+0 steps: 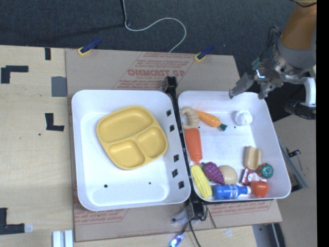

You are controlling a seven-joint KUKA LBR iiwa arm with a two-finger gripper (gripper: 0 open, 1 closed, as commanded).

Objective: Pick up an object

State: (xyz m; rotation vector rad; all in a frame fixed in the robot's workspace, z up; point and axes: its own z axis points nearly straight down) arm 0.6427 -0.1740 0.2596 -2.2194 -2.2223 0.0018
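With the gripper (250, 88) spread wide and empty above the right bin's (267, 118) far corner, lower it straight over the white cap (243, 118) lying isolated nearby, then close squarely around it.

In the right bin (267, 120), the carrot (207, 119) lies near the far wall, the corn (200, 181) and bottle (230, 191) against the near wall, while the divided plate (131, 136) lies in the bin to its left.
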